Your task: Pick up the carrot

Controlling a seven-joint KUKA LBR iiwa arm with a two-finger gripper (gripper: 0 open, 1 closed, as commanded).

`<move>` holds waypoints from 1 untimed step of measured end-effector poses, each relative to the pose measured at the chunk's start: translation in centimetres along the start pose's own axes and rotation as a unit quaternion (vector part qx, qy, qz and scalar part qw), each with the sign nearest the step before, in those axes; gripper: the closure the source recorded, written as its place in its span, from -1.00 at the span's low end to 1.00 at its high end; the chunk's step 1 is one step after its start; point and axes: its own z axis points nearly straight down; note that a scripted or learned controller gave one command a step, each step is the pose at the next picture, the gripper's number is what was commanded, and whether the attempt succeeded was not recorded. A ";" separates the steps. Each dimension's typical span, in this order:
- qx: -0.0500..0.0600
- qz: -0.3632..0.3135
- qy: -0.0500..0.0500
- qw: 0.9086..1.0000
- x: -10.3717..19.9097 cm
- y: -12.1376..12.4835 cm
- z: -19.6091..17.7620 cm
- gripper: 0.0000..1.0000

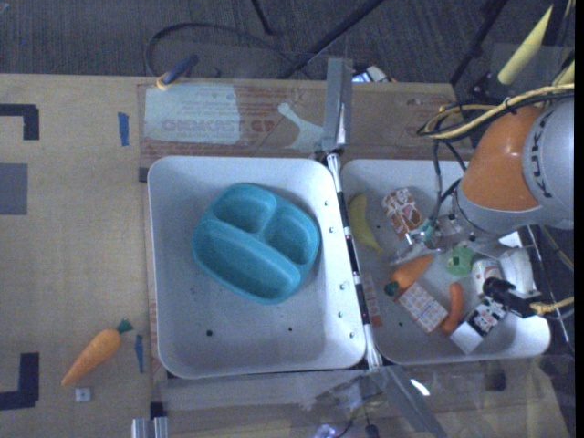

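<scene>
An orange carrot [412, 270] with a green top lies in the right bin [529, 340], left of its middle, pointing up to the right. A second, smaller orange piece [453, 306] lies lower right of it. Another carrot [92, 354] rests on the bench outside the bins, at the lower left. My gripper [436, 236] hangs over the right bin just above and to the right of the bin's carrot tip, under the arm's orange band. I see nothing held in it.
The right bin also holds a yellow banana [364, 222], a patterned box [401, 210], a second box [422, 307], a green item [459, 262] and a white carton [484, 321]. A teal divided plate [257, 241] lies in the left bin [182, 336].
</scene>
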 end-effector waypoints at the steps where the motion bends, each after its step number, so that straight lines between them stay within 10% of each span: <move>1: -0.001 0.001 0.000 1.000 -0.2 0.2 -0.8 1.00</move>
